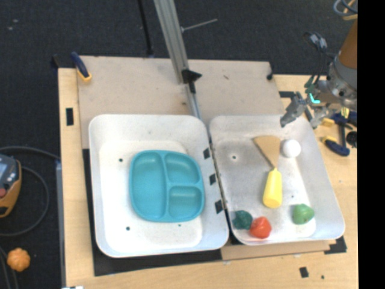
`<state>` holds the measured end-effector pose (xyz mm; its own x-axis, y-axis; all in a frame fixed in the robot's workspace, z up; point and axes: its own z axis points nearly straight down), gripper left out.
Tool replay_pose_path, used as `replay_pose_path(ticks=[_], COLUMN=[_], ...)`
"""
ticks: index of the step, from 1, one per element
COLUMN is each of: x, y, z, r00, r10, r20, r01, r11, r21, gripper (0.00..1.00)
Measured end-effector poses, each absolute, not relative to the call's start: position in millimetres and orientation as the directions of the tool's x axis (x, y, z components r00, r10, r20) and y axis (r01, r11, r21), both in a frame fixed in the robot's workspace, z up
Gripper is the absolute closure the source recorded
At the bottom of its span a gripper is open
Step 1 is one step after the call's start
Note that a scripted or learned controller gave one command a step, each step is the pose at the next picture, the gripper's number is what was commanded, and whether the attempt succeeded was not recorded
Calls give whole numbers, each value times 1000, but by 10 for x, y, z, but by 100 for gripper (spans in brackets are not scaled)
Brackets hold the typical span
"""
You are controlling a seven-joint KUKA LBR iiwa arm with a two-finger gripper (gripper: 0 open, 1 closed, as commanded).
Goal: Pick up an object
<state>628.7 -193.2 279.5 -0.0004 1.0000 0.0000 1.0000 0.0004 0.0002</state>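
Status of task, pick up an object: not begun as far as the view shows; the claw (296,112) hangs at the upper right rim of the right bin (240,161), above the bin's back edge, and whether it is spread or closed cannot be told from this slant; nothing shows in it. Candidate objects, all lying loose in the right bin: white ball (291,149), nearest, just below the claw; tan wedge (267,146), touching or just beside the ball, below and slightly left of the claw; yellow bottle-shaped piece (272,188), farther below; green lump (302,213), red piece (260,227) and dark green piece (242,220), farthest, along the bin's near edge. Left: descent, closing on one item, lift. Left bin (108,179), well to the claw's left: holds a teal divided plate (166,185). Surface: pale wooden counter (69,161) under a tan board, both bins set side by side and touching. Room: dark carpeted floor around; an aluminium post (171,32) slants up behind the bins; an orange ball (18,258) sits far left at the counter's near corner
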Motion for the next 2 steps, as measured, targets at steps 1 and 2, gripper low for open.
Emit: replay_pose_path(ticks=[1, 2], x=[6292, 6306], y=[-1933, -1895], z=[2805, 2375], r00=[-1, -2], r10=[1000, 1000], r20=[0, -1], r01=[1000, 1000], r11=[1, 2], r21=[2, -2], gripper=[0, 0])
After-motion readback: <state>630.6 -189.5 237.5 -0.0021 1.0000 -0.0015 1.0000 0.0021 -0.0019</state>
